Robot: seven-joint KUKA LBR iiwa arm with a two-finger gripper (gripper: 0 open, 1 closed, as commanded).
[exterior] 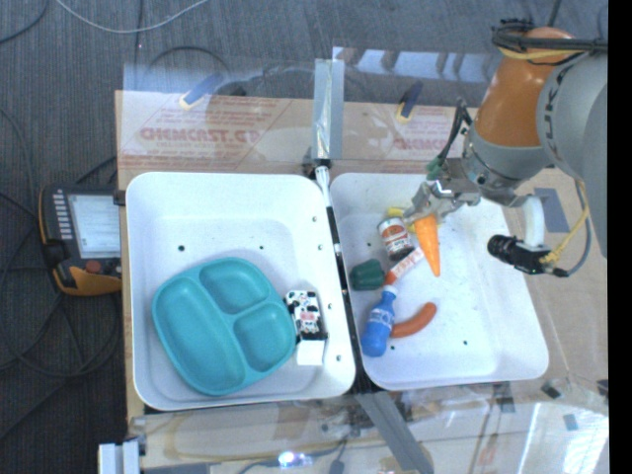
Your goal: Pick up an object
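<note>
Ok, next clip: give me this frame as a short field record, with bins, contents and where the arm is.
left bin: teal three-compartment plastic tray; small black-and-white carton at the tray's right edge
right bin: orange toy carrot, small jar with red label, dark green rounded piece, blue toy bottle, red-orange toy sausage
gripper: over the right bin's far side, just above the carrot's wide end
held: nothing visibly

We see dark grey carpet (pixel 79 87) with thin cables (pixel 118 23) looping across it (one trailing leftward), a cardboard sheet (pixel 217 136) on the bench, and a handheld pendant (pixel 79 235) at left.
</note>
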